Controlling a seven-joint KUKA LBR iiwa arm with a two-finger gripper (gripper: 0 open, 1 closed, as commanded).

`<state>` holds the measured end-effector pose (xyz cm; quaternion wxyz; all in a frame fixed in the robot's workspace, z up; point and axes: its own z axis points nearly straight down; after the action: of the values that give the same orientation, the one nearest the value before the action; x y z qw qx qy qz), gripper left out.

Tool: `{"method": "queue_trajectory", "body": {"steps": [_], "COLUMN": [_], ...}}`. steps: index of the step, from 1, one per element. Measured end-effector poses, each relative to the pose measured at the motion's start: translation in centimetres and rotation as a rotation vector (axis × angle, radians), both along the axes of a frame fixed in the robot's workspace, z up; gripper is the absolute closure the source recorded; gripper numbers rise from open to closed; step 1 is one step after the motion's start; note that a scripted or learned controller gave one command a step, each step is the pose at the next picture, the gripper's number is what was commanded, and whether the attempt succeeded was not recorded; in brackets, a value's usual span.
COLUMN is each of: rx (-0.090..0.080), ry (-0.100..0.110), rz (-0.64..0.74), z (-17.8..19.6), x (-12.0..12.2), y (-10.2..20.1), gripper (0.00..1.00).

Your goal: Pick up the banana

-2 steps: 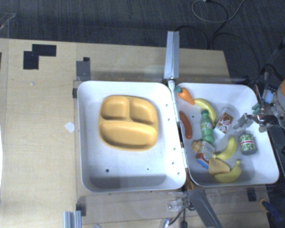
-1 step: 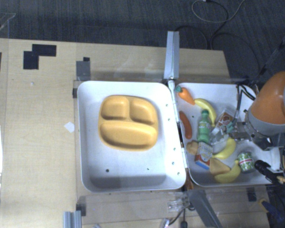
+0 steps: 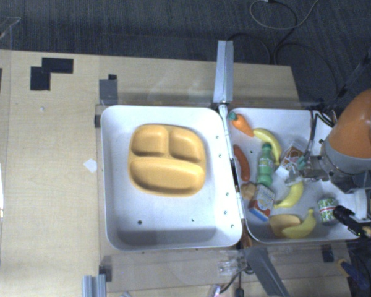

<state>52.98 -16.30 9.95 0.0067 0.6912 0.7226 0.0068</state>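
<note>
Three yellow bananas lie in the right bin (image 3: 297,114). One banana (image 3: 269,143) curves near the bin's back left. A second banana (image 3: 292,195) lies mid-bin, and a third banana (image 3: 302,226) rests at the front edge against a tan bread roll (image 3: 282,219). My gripper (image 3: 302,167) reaches in from the right, low over the bin, just above the second banana and beside a red-and-white packet (image 3: 292,155). Nothing shows as held in it.
The right bin also holds a carrot (image 3: 241,124), a red sausage (image 3: 240,159), a green bottle (image 3: 266,166), a small packet (image 3: 262,203) and a small can (image 3: 326,210). A yellow divided tray (image 3: 167,158) sits in the left bin (image 3: 117,184). A metal divider (image 3: 224,73) stands behind.
</note>
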Motion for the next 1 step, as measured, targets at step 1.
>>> {"method": "queue_trajectory", "body": {"steps": [1], "rx": [0.0], "ry": [0.015], "rz": [-0.09], "z": [13.81], "x": [3.09], "y": [10.0], "gripper": [1.0]}}
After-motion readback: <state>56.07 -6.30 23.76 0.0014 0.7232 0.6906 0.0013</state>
